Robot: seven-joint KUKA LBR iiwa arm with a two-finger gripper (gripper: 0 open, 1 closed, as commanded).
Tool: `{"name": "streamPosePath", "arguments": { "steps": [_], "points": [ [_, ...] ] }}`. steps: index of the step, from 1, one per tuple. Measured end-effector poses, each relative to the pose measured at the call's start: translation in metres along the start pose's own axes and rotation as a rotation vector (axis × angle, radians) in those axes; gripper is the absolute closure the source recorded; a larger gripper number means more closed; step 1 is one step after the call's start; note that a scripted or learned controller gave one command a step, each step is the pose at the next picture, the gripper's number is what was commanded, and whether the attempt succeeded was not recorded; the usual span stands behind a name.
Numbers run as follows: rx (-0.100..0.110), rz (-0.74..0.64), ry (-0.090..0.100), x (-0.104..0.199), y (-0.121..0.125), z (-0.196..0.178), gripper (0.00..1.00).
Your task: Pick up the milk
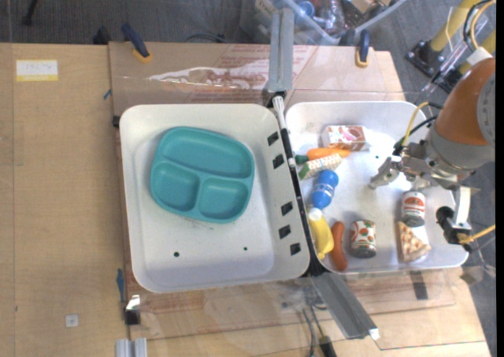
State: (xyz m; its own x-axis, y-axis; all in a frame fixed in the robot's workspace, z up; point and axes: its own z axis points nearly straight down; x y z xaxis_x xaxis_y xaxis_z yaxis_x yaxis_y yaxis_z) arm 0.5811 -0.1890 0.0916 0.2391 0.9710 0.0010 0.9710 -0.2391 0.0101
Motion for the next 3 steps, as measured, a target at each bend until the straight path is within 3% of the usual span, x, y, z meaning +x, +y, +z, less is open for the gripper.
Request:
{"name": "streamPosePath", "arguments": {
  "steps": [1,2,3],
  "points": [
    [0.000,-0.042,0.008,-0.026,-0.066,0.000,0.00],
    [-0.004,-0.055,0.011,-0.035,-0.087,0.000,0.00],
    [-0.007,-0.048,0.003,-0.040,-0.087,-0.011,1.00]
  ]
}}
